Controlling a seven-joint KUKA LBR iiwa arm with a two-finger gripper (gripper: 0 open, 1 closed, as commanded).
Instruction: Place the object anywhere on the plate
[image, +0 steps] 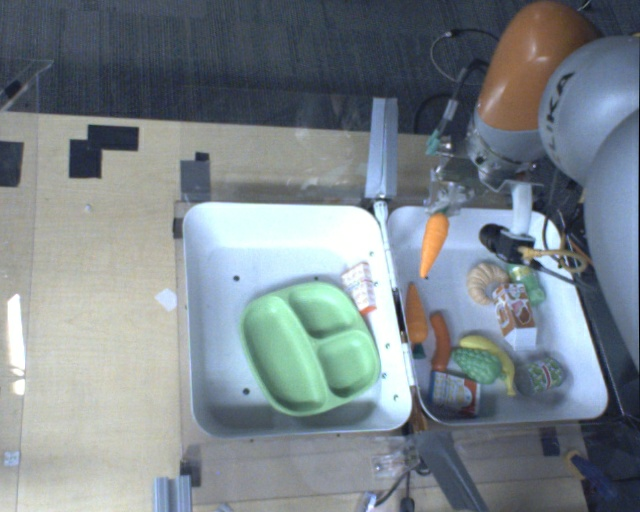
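Gripper: we see the two-finger gripper above the far left corner of the right white bin, closed on the top of the long orange toy carrot, which hangs from it, tip pointing down toward the bin floor.
Carrot: we place it over the right bin's left side, well apart from the plate.
Plate: the light green plastic plate with three compartments lies in the left white bin.
Packet: a small red and white packet leans at the left bin's right wall, just beside the plate.
Right bin: we count a second orange piece, a yellow banana and a tan shell-shaped item among other items.
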